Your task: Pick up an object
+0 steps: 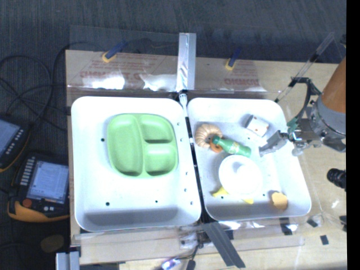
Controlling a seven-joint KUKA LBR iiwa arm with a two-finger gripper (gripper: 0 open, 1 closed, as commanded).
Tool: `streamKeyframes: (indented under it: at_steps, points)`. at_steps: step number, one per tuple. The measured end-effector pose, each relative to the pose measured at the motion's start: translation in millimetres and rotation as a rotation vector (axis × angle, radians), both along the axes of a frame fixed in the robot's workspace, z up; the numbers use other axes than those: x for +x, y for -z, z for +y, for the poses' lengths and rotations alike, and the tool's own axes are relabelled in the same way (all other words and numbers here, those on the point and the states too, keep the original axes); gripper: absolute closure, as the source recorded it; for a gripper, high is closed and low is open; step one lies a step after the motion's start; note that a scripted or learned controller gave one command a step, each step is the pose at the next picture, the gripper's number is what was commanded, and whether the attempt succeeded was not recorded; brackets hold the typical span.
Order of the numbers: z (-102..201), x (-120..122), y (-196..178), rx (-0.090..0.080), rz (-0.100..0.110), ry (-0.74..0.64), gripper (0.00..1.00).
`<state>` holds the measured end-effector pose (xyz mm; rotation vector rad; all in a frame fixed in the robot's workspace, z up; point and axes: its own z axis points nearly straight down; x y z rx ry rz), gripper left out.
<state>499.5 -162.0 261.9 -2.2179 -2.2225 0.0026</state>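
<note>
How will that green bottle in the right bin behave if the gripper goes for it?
The green bottle lies on its side, so a nudge will probably roll it. It looks like smooth plastic, likely light and a bit slippery. It sits against the braided pastry and close to the white bowl, so either may shift too.

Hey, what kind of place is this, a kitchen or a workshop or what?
Most likely a robotics lab test bench, not a kitchen. Two white bins sit side by side, one with a green divided tray, the other with toy-like odds and ends. A robot arm reaches in, and a handheld control pendant lies on the floor.
</note>
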Motion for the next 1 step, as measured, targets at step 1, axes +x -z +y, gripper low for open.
streamKeyframes:
  at_steps: [1]
  points:
    - [29.0, 75.2, 105.8, 0.0, 0.001, 0.06, 0.0]
